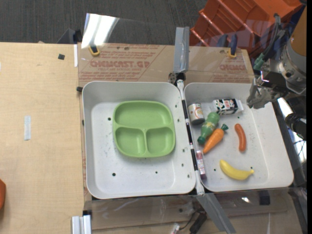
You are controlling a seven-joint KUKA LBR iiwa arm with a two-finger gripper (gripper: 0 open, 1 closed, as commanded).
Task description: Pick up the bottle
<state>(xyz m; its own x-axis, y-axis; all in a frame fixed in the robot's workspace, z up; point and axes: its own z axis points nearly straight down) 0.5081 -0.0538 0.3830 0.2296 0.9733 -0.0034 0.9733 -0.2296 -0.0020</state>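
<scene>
The bottle point(208, 126) is small and green and lies tilted in the right bin point(273, 145), near its left side. An orange carrot point(214, 139) rests against its lower right side, and a small can point(195, 112) sits just above and left of it. My gripper point(259, 99) hangs over the far right part of that bin, to the right of a black-and-white milk carton point(225, 106). It is well apart from the bottle, roughly a hand's width up and to the right. Nothing shows beneath it.
A red sausage-shaped toy point(240, 136) and a yellow banana point(236, 170) also lie in the right bin. The left bin point(97, 169) holds a green divided plate point(144, 128). A marker-like stick point(199, 161) lies along the divider between the bins.
</scene>
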